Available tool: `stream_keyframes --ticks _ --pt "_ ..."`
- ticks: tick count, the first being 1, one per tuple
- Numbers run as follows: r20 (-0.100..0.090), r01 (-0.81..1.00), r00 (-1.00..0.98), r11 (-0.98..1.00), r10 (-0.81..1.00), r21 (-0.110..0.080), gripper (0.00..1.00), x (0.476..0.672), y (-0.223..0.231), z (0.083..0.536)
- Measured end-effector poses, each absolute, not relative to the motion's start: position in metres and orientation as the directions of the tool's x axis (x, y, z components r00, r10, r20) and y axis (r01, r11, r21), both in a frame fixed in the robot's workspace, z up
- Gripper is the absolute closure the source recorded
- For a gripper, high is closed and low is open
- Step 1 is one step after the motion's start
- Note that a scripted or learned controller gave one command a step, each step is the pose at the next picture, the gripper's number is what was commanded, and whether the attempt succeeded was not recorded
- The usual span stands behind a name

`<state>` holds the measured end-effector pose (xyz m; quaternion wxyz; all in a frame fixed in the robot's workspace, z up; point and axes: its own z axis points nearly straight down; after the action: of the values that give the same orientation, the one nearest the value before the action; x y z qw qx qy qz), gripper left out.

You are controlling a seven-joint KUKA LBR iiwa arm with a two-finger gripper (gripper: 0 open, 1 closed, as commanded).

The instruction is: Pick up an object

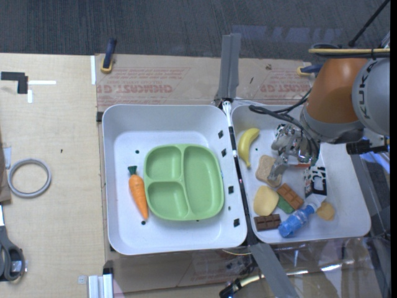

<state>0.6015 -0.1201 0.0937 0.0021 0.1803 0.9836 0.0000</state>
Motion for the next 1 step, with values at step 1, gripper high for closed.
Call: stream_keyframes --ticks 1 --pt "-0.006 0.618 -0.786 0.786 0.618 0.002 0.00 0.6507 -0.1225 0.0938"
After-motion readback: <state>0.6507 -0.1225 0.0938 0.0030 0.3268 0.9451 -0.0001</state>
